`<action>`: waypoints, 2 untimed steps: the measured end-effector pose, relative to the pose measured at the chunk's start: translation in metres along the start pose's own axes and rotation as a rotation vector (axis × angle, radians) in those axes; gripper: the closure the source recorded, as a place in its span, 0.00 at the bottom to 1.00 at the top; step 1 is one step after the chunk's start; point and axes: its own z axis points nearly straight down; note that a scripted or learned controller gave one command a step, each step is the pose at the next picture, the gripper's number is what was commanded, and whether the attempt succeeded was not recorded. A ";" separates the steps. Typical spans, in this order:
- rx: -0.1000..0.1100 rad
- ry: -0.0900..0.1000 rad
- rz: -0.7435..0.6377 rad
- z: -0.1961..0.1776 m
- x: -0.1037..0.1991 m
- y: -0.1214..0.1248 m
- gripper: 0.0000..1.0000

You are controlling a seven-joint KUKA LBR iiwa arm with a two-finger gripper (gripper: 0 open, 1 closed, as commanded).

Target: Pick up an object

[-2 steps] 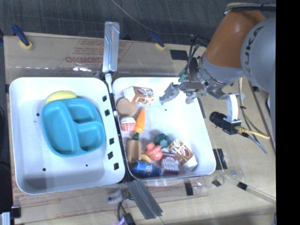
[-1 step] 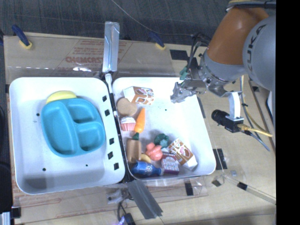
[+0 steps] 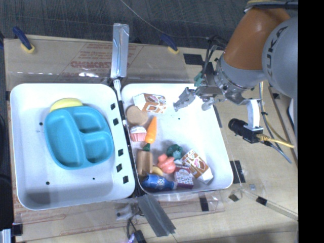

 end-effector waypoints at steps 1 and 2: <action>-0.009 -0.002 -0.038 0.168 0.034 -0.011 0.00; -0.003 0.000 -0.463 0.186 0.028 -0.013 0.00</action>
